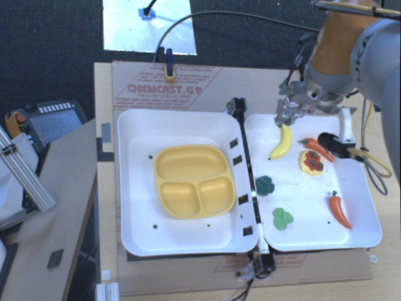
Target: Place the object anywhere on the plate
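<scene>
Right bin [360, 231]: holding green pieces [282, 218] nearest, a carrot [339, 210], pizza slice [311, 163] and banana [282, 142] farther back.
Left bin [135, 187]: carrying the yellow plate [192, 181] — three compartments.
Gripper [287, 119]: hanging at the banana's upper tip — its opening and grasp I cannot tell.

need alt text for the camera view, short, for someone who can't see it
A grey and orange robot arm's pincer sits at the top end of a banana in the right white bin, among toy vegetables and a small pizza. The left bin holds a yellow divided plate.
</scene>
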You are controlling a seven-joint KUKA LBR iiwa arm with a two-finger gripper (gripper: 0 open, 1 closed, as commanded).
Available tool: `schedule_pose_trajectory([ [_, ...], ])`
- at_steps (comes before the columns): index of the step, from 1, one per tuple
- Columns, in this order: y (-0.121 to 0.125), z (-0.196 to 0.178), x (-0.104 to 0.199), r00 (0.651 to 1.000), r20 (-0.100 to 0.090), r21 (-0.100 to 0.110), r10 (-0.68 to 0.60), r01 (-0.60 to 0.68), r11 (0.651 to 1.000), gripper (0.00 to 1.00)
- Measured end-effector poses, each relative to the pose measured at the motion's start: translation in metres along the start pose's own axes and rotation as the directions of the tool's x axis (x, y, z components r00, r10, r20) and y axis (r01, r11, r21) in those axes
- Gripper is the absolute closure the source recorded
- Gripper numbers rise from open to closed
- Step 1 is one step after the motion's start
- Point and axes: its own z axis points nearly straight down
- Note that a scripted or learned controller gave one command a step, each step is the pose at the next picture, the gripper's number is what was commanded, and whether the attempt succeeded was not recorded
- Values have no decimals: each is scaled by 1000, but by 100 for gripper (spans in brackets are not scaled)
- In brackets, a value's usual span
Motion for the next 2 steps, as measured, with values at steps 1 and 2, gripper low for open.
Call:
schedule_pose_trajectory([
  [1, -12, -12, 46, 1000, 0, 0, 0, 0, 1000, 100],
  [2, -19, -19, 94, 1000, -1, -1, -1, 1, 1000, 100],
])
